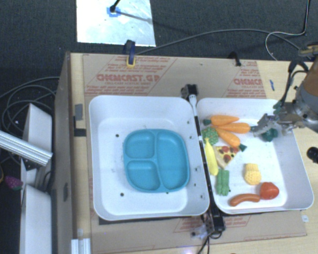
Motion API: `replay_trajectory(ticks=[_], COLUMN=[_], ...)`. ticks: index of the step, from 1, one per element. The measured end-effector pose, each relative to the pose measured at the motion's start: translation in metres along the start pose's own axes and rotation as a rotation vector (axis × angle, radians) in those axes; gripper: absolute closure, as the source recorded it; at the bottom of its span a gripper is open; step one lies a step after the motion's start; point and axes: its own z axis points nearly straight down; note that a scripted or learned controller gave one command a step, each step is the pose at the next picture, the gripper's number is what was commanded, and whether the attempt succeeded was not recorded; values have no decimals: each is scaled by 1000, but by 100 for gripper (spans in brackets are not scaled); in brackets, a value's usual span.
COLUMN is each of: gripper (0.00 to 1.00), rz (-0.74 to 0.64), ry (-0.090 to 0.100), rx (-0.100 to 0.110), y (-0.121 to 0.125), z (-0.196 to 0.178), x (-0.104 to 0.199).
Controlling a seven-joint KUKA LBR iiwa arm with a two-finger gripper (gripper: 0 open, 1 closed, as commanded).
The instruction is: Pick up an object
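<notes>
Gripper hovers near right bin's far edge, possibly empty.

We look down from above the bench at a slant. Both white bins sit mid-frame, moderately near.

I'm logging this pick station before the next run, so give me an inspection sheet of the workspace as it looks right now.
Surface: bench with brown printed sheet under two white bins.
Job's things: right bin holds carrots, broccoli, pizza slice, banana, corn, tomato, sausage and a green vegetable.
Clutter: blue divided plate in left bin.
Grippers: tool low over right bin's upper right part; open or shut not discernible.
Cables: black loops on the floor at left; a thin cable above the bench.
Surroundings: dark carpet, silver sheet.
</notes>
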Motion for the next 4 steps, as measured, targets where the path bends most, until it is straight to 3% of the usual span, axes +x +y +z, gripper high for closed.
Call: replay_trajectory(ticks=[1,2,3,4], gripper=[0,0,0,100], rz=[-1,-2,1,-3], ry=[1,4,-3,5], rx=[3,25,25,39], y=[34,91,99,97], z=[124,135,134,126], x=[23,46,70,73])
